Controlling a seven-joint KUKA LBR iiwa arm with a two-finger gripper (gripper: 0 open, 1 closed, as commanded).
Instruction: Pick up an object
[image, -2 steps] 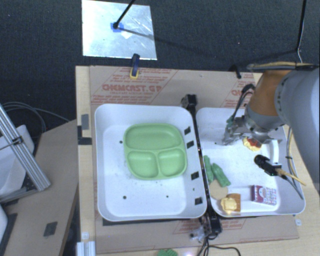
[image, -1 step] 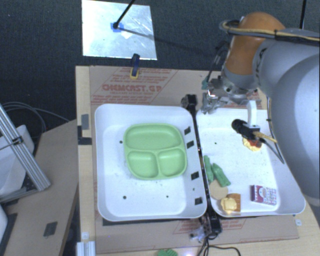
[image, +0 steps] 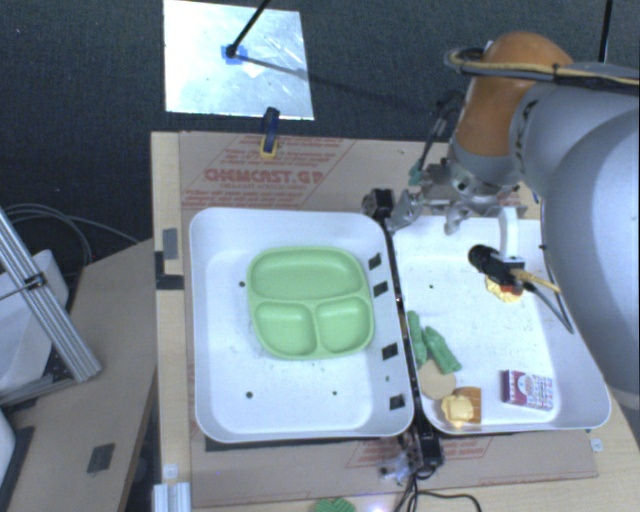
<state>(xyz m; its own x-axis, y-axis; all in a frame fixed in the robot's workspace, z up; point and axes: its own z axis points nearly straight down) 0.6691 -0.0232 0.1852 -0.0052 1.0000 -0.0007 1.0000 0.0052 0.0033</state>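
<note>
Jaws, state unclear, over smooth white bin (image: 565, 350) with elongated green pieces (image: 432, 345).

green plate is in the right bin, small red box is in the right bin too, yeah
Not quite. The camera view shows the green plate in the left bin, not the right one. The small red box is in the right bin, as you said.

Green tray (image: 308, 303) mid left bin (image: 215, 400), margins open
</note>
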